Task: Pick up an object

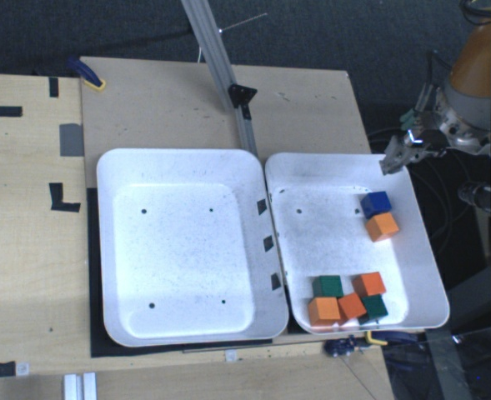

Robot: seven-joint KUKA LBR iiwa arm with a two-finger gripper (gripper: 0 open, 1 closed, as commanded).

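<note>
Clustered blocks [348,299] fill the right bin's [312,182] near corner; tool [395,158] state unclear.

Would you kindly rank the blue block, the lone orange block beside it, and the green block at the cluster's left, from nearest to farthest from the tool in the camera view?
1. Blue block: in the right bin, just below the tool.
2. Lone orange block: directly beneath the blue one, touching it.
3. Green block: in the cluster by the bin's near edge.
</note>
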